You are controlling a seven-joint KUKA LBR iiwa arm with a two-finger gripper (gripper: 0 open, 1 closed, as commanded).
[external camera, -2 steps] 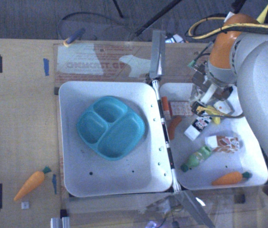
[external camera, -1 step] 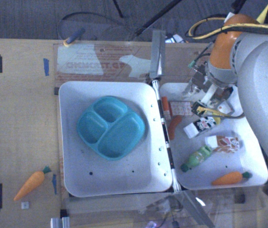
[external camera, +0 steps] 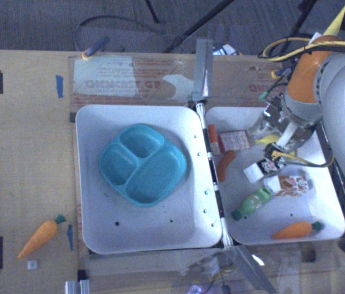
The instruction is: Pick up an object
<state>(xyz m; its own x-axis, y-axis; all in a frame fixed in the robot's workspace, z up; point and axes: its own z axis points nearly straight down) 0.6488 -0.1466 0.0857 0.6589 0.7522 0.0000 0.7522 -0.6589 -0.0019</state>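
Observation:
My gripper [external camera: 269, 133] hangs over the upper middle of the right bin [external camera: 331, 216], below the arm's orange band. Close by lie a small printed packet [external camera: 234, 141], a yellow item [external camera: 264, 139] partly hidden under the gripper, and a white block [external camera: 252, 173]. Lower in the bin are a red-and-white carton [external camera: 292, 184], a green bottle [external camera: 252, 203] lying on its side and an orange carrot [external camera: 294, 229]. A reddish sausage [external camera: 224, 164] and a thin orange stick [external camera: 212, 133] sit along the bin's left wall. Nothing shows between my fingers.
The left bin [external camera: 93, 219] holds a blue divided plate [external camera: 142, 164]. A second carrot [external camera: 38, 237] lies on the bench to the left of the bins. A metal divider [external camera: 212, 176] separates the two bins. Cables and tripod legs run behind the bench.

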